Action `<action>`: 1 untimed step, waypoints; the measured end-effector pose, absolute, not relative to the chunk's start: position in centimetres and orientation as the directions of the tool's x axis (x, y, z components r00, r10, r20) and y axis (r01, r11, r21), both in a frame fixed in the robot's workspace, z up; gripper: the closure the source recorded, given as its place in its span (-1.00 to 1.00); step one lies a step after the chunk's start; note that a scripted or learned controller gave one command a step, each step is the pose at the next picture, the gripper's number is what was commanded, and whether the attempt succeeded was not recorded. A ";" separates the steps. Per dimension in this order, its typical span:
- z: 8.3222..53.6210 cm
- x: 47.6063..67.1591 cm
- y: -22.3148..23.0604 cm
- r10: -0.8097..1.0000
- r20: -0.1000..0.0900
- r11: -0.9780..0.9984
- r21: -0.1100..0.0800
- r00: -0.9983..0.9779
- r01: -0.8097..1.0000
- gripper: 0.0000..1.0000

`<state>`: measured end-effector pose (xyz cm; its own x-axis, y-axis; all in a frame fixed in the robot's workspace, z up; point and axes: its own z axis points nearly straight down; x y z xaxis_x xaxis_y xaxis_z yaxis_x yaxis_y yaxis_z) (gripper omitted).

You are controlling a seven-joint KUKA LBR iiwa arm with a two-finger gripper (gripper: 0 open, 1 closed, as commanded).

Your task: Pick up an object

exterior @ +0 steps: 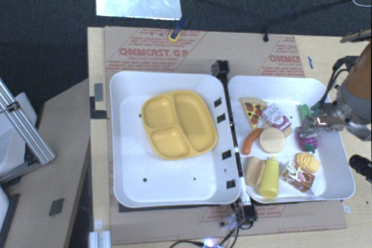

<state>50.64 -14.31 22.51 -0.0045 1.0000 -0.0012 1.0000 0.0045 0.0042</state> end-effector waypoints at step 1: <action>22.5 49.4 -9.6 1.000 0.001 0.008 0.002 -0.008 1.000 1.00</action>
